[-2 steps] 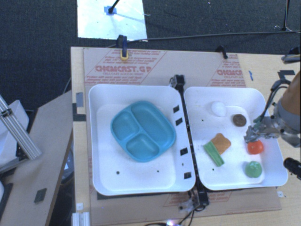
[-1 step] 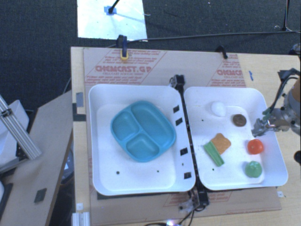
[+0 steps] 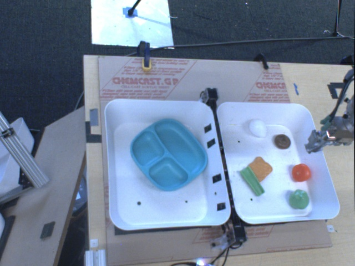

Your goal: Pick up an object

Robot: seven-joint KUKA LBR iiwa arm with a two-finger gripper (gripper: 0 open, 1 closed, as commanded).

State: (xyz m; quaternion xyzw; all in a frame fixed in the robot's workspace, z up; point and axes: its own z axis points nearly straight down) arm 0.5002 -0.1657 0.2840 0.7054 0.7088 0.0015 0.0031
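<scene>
The right bin (image 3: 277,111) holds a white egg-like object (image 3: 257,128), a brown round piece (image 3: 282,142), an orange piece (image 3: 260,168), a green stick (image 3: 252,181), a red tomato (image 3: 300,172) and a green pepper (image 3: 298,199). My gripper (image 3: 316,142) hangs at the right bin's right rim, just above the tomato and to the right of the brown piece. Nothing shows between its fingers.
The left bin (image 3: 125,204) holds a blue divided plate (image 3: 168,154). Black clips line the seam (image 3: 217,159) between the bins. A clamp (image 3: 145,56) sits at the board's far edge. A grey rail (image 3: 19,154) lies at the left.
</scene>
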